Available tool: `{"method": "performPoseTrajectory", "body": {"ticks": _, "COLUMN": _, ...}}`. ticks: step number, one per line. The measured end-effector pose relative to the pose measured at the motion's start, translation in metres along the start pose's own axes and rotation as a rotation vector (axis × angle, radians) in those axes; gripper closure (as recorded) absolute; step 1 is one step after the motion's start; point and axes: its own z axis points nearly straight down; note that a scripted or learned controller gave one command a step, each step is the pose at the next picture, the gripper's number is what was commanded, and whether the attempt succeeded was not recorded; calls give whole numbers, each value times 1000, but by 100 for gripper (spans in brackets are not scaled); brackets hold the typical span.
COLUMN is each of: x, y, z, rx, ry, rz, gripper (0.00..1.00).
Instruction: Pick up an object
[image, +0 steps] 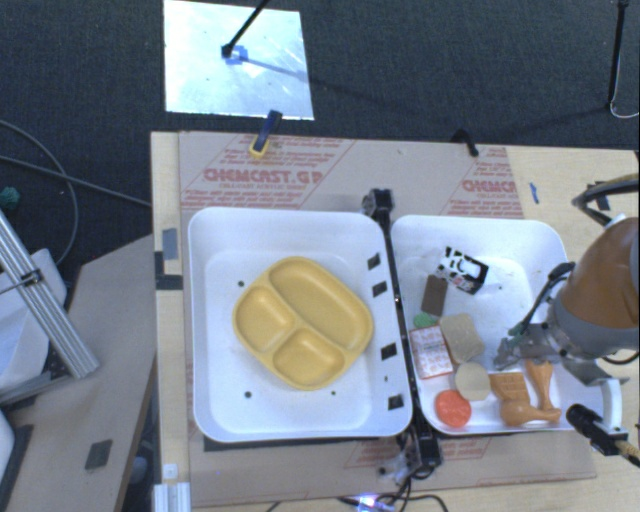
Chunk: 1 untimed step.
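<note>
Two bins: shallow white trays side by side across the middle of the frame, the left bin (205, 300) and the right bin (545, 240) meeting along a dark divider.
Left bin contents: a yellow divided plate (303, 321) with three compartments, lying near the bin's centre.
Right bin contents: a black-and-white packet (464, 268) toward the upper middle; a brown block (434, 295) just below and left of it; a small green piece (426, 321); a tan pad (462, 338); a red-printed card (430, 352); a cream round piece (471, 381); an orange-red ball (452, 408) at the lower left corner; an orange toy giraffe (528, 392) along the lower edge.
Arm: enters at the right edge of the frame, its orange band above the lower right part of the right bin.
Gripper (512, 350): low over the right bin, just above the giraffe and right of the tan pad; whether its claw is spread or pressed together cannot be told, and nothing is seen pinched.
Crowding: the card, pad, cream piece, ball and giraffe lie close together, some touching, right beside the gripper.
Bench: cardboard with red lettering under both bins.
</note>
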Motion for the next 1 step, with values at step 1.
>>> {"method": "performPoseTrajectory", "body": {"ticks": 1, "x": -1, "y": 1, "z": -12, "rx": -3, "ry": 0, "rz": 0, "gripper": 100}}
